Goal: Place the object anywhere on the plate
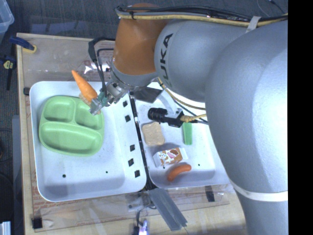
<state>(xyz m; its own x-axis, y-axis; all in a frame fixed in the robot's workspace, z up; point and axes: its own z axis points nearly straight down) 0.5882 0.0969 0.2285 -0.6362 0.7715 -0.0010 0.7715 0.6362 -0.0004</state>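
A green divided plate [71, 126] lies in the left white bin [83, 180], toward its far left. An orange carrot [83, 86] slants over the plate's far right corner, its thick end down. My gripper [96, 105] reaches in from the right and is shut on that lower end, just above the plate's right rim. The carrot's thin tip points up and left, past the bin's far wall.
The right bin [205, 173] holds a slice of bread [153, 133], a small green block [187, 133], a printed snack packet [169, 156] and a sausage [178, 171]. The big grey arm covers the right side of the bench.
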